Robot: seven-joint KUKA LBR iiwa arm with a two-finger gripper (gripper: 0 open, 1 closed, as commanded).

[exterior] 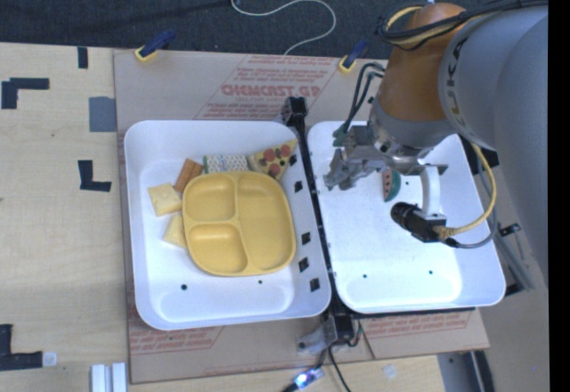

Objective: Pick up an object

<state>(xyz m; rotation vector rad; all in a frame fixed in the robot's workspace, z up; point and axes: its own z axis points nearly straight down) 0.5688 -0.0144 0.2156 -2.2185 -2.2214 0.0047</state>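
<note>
Hovering over the right bin (pixel 463 288), upper left part: claw (pixel 343 169), finger state impossible to tell. Lying centre-left in the left bin (pixel 142 203): yellow divided plate (pixel 239 223), likely light, stiff, slippery; best pinched at the rim.

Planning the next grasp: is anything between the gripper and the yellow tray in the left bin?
Yes. The gripper hovers over the right bin, and the raised divider where the bins meet lies between it and the yellow tray. Nothing lies on the tray.
</note>
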